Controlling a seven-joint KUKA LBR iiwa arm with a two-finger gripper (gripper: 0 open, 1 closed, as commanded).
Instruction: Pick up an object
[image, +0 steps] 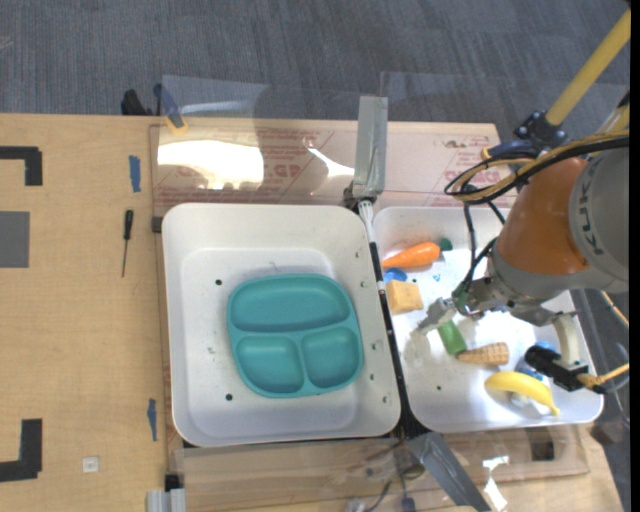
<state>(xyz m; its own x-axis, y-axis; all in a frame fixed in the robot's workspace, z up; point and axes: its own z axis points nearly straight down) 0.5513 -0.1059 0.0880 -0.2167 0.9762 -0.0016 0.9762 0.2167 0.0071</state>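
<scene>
Camera view, contents of the bench (70, 330) as seen from above.

1. Arm (545, 225): grey with an orange band, reaching in from the right over the right bin (440, 400).
2. Claw (441, 316): low over the middle of the right bin, pointing toward the divider between the two bins. Whether it is open or closed cannot be told from this angle, and nothing can be confirmed as gripped.
3. Green piece (453, 338): short and stubby, lying on the bin floor just beside the claw on its near side. Contact with the claw cannot be made out.
4. Yellow block (404, 296): squarish, near the claw on its left, close to the divider wall.
5. Carrot (415, 255): orange with a green end, lying across the bin beyond the claw, toward the far left corner.
6. Cone (483, 353): tan and ridged, lying flat to the right of the green piece, just nearer the camera than the claw.
7. Banana (520, 388): yellow, lying well to the claw's near right, close to the front wall of the bin.
8. Left bin (180, 300): white and shallow, well apart from the claw to its left.
9. Teal plate (295, 333): three compartments, lying flat in the middle of the left bin, far left of the claw.
</scene>
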